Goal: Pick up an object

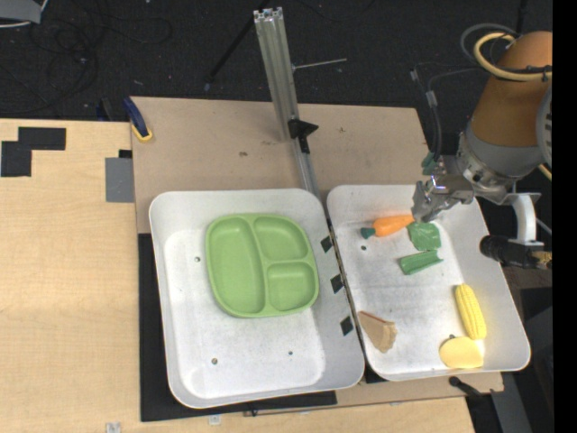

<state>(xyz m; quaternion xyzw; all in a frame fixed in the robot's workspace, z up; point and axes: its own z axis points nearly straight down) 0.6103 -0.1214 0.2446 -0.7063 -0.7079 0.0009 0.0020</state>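
Orange toy carrot (392,225) under my pincer (425,207), reach step in hand.

I hang low over the right bin (505,332), tips just beside the carrot's thick end and a green toy (424,235); how far my fingers stand apart I cannot tell, and nothing shows between them. Next, I judge, I must centre on the carrot, drop, close, and lift clear of the corn cob (469,310).
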